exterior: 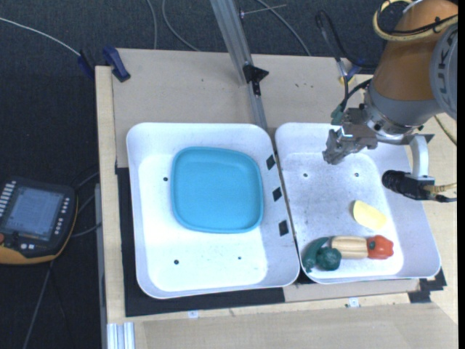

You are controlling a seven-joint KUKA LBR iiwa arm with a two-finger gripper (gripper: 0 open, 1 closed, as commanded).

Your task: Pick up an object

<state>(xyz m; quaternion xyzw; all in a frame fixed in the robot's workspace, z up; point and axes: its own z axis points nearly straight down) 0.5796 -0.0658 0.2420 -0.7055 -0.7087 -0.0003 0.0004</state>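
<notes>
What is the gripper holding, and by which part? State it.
Nothing shows between the fingers of the gripper; it hangs over the right bin, apart from the yellow piece.

You get even, bright overhead light: the white bins [211, 140] nearly blow out, soft shadows hug their near rims, and the floor beyond them goes dim, grainy and slightly soft

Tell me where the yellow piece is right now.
The yellow piece lies in the right bin, toward its near right side, just above the red item and below the gripper.
</notes>
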